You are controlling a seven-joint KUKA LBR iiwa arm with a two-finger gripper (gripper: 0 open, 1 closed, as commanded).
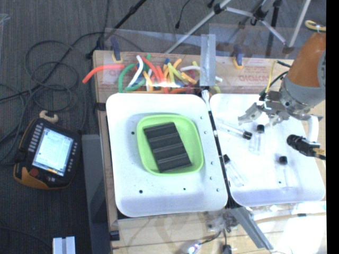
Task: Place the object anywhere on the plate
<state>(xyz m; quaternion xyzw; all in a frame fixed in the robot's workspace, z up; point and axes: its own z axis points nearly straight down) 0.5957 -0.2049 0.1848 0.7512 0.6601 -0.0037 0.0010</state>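
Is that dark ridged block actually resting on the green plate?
Touching. In the camera view, the dark ridged block lies flat inside the green plate in the left bin, with plate rim visible around it.

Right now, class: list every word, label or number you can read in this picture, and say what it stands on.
No text can be read.
Red printing on the strip behind the right bin: too blurred.
Lit screen of the handheld pendant: too small.
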